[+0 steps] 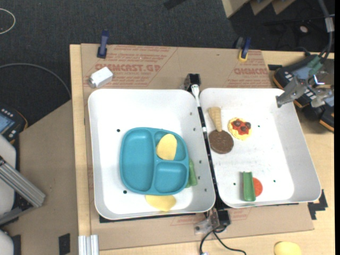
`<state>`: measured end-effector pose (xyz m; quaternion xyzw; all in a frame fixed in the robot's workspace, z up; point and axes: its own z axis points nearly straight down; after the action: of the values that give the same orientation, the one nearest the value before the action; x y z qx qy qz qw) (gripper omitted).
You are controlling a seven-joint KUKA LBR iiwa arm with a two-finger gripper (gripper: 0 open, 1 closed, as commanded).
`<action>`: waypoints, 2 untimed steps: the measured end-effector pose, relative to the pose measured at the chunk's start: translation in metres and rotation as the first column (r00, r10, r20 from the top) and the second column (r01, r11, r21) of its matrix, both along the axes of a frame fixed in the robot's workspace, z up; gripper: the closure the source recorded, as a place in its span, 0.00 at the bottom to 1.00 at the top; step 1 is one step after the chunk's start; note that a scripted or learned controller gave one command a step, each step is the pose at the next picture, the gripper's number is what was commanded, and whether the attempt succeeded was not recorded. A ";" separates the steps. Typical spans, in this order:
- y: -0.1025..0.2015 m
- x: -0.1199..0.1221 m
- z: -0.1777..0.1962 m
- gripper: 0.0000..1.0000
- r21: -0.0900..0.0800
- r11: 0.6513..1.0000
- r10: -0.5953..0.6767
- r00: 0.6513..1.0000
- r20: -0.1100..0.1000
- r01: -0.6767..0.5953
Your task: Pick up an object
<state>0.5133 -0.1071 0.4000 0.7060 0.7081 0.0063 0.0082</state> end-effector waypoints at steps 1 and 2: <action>0.041 0.009 0.124 0.00 0.001 1.000 0.002 1.000 -0.002 -0.002; 0.092 -0.034 -0.046 0.00 0.005 1.000 0.001 0.999 -0.040 -0.001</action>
<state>0.4795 -0.0153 0.3536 0.7056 0.7085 -0.0061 -0.0077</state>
